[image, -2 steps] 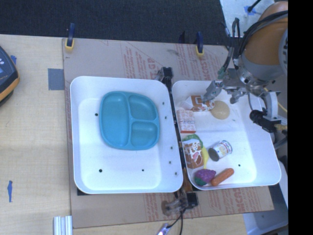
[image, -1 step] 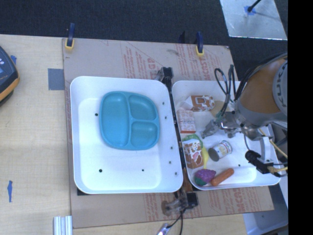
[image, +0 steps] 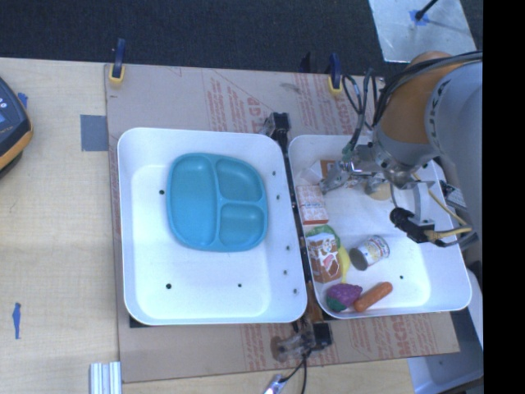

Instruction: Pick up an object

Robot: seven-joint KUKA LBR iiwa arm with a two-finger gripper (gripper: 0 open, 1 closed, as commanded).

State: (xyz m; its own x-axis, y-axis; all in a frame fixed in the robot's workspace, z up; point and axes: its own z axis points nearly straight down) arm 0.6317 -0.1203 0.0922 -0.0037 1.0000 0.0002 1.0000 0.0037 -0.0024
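divided plate (image: pixel 217 201) in left bin (image: pixel 139 220), right bin (image: pixel 447 290) holds packet (image: pixel 324 254), can (image: pixel 371 251) right of it, carrot (image: pixel 372 295) and grapes (image: pixel 344 295) at near wall

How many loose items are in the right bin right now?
5 that I can make out in the right bin: a flat packet by the left wall, a pouch below it, a small can mid-bin, grapes and a carrot at the front. The arm may hide more.

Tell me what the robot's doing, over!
Gripper low over the right bin's far end, grip unclear. Can, carrot, pouch lie nearer the camera, untouched. Blue plate in left bin.
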